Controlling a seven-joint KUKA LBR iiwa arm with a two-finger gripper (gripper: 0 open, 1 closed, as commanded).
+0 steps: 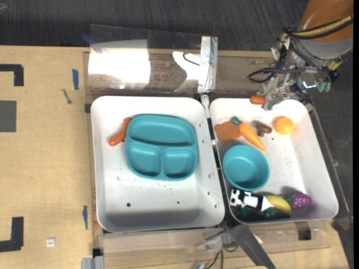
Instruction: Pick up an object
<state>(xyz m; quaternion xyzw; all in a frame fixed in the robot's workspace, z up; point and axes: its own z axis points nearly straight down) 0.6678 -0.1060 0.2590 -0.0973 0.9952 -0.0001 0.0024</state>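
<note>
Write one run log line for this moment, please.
gripper: over right bin far edge | small orange piece beside it, not seen held | orange ball, carrot, teal bowl lying in bin

- One fixed camera looks down at a slant on the tabletop [39,150].
- It sits far enough back to take in both white bins: left bin [106,198], right bin [314,167].
- The arm [328,15] enters at the upper right.

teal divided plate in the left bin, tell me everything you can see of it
The teal divided plate looks like smooth moulded plastic, rounded at the corners, with one long compartment across the far side and two smaller ones nearer the camera. It lies flat, right side up, about mid-bin in the left bin, nothing visible in its compartments. An orange sausage-like toy lies against its left far edge.
</note>
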